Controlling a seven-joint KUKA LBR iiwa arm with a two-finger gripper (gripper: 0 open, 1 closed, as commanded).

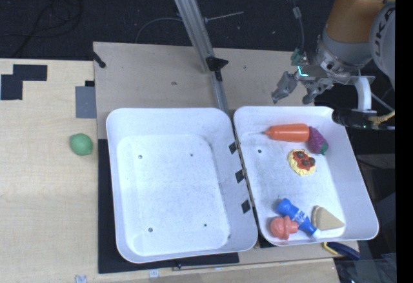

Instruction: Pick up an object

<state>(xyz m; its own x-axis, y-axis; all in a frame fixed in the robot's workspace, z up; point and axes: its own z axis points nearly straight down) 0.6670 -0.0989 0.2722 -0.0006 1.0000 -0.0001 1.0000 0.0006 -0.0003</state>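
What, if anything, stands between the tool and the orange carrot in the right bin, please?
Nothing visible: the tool hangs above the right bin's far rim, with bare space down to the carrot; the purple toy sits at the carrot's right end.

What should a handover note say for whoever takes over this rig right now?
Tool: above the far rim of the right bin, fingers spread, nothing between them.
Right bin holds: an orange carrot and a purple piece at the far end, a yellow pizza-like toy mid-bin, and a blue piece, a pink piece and a tan wedge at the near end.
A green ball sits on the bench left of the left bin.
Done: nothing picked yet.
Left: lower into the right bin and grasp one object; the carrot looks nearest.
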